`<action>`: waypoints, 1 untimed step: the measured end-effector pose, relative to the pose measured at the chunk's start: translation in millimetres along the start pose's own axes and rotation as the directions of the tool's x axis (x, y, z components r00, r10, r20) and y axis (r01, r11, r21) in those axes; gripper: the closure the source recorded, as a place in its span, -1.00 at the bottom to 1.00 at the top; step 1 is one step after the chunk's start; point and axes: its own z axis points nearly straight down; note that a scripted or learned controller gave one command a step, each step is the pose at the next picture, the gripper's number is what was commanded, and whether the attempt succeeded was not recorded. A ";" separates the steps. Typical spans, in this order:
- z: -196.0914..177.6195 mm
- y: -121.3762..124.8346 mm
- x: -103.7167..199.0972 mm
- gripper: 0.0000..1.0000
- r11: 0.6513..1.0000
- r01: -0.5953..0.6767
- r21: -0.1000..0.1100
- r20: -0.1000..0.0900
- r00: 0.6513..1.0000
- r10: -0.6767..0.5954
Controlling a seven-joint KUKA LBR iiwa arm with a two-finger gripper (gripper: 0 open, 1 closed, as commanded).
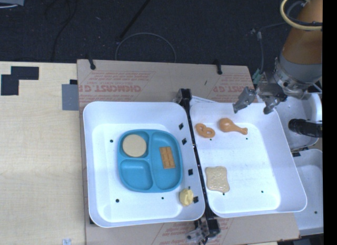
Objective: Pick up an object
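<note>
Drumstick-shaped toy (pixel 233 127) lies in the right bin (pixel 274 186), far half, long axis running left-right; the gripper (pixel 258 101) hovers just beyond it, far-right, fingers spread open, holding nothing.

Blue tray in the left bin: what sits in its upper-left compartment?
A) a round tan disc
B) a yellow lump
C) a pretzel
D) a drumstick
A: the round tan disc lies in the upper-left compartment of the blue tray, while the pretzel and drumstick lie in the right bin and the yellow lump sits outside the tray.
</note>
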 end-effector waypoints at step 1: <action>-7.7 1.7 0.0 -1.00 1.000 0.002 -0.013 0.002 1.000 -0.002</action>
